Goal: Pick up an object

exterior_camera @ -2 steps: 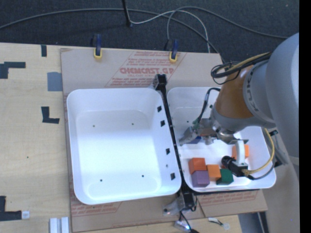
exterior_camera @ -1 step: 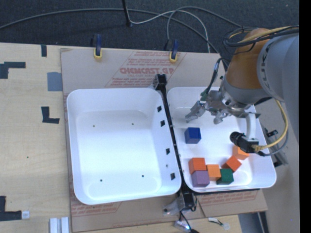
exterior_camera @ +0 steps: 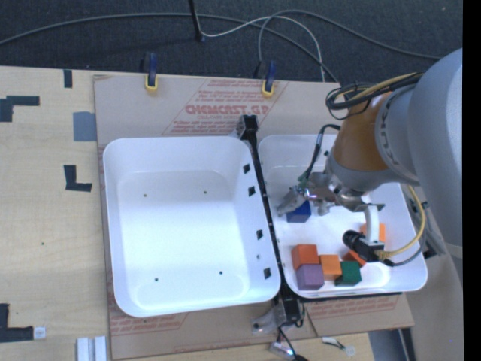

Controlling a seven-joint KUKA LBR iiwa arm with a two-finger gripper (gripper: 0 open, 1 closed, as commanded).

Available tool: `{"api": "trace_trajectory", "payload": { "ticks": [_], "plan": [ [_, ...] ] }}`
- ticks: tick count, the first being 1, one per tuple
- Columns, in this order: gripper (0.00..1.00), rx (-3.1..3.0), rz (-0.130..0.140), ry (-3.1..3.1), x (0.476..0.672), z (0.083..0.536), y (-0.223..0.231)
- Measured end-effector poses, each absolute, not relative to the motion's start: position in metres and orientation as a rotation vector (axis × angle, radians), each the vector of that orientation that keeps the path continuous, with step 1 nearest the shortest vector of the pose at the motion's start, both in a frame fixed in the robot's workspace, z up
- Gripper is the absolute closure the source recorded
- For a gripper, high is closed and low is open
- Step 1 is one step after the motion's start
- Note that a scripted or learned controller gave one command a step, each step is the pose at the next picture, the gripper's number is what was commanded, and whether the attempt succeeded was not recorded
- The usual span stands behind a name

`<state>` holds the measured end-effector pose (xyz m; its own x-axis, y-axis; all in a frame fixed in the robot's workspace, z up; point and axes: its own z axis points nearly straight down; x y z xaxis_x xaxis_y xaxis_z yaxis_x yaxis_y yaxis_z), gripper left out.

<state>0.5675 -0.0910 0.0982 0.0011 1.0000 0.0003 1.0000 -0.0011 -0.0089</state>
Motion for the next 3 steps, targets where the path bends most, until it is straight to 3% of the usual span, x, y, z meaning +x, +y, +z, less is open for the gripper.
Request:
{"api": "trace_trajectory", "payload": {
  "ticks": [1, 2, 3],
  "plan": [
    [0.00, -2.221, 0.001, -2.221, 0.570, 0.102, -0.090],
    [1.00, -2.220, 0.001, -2.221, 0.570, 0.112, -0.090],
    [1.00, -2.214, -0.010, -2.232, 0.596, 0.192, -0.001]
  ]
}}
